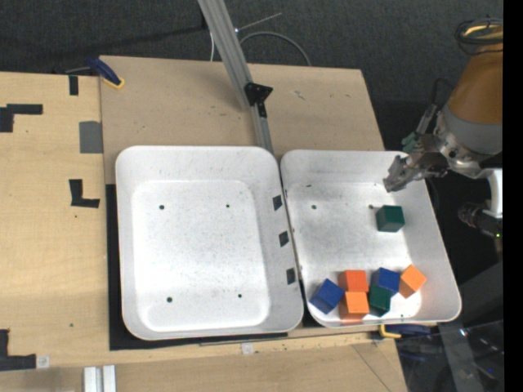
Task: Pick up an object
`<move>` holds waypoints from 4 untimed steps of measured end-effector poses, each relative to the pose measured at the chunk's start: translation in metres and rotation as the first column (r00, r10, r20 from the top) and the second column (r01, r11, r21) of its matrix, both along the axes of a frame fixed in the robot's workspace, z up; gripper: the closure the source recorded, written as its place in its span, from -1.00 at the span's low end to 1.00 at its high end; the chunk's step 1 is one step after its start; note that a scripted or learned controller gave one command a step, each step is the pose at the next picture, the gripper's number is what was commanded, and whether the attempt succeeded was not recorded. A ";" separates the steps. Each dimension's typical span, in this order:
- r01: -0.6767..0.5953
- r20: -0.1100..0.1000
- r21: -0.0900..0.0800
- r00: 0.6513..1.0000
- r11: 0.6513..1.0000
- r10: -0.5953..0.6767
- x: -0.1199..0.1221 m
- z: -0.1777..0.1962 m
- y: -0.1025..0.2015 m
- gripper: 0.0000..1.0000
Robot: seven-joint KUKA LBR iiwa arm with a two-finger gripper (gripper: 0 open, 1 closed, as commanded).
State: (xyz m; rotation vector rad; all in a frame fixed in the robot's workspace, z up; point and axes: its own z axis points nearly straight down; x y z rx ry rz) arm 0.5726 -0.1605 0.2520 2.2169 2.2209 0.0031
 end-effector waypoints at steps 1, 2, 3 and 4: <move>-0.005 -0.005 0.003 1.000 1.000 0.005 -0.007 0.006 0.055 1.00; -0.005 -0.007 0.003 1.000 1.000 0.005 -0.021 -0.007 0.114 1.00; -0.005 -0.008 0.003 1.000 1.000 0.005 -0.031 -0.019 0.173 1.00; -0.006 -0.007 0.003 1.000 1.000 0.006 -0.051 -0.012 0.227 1.00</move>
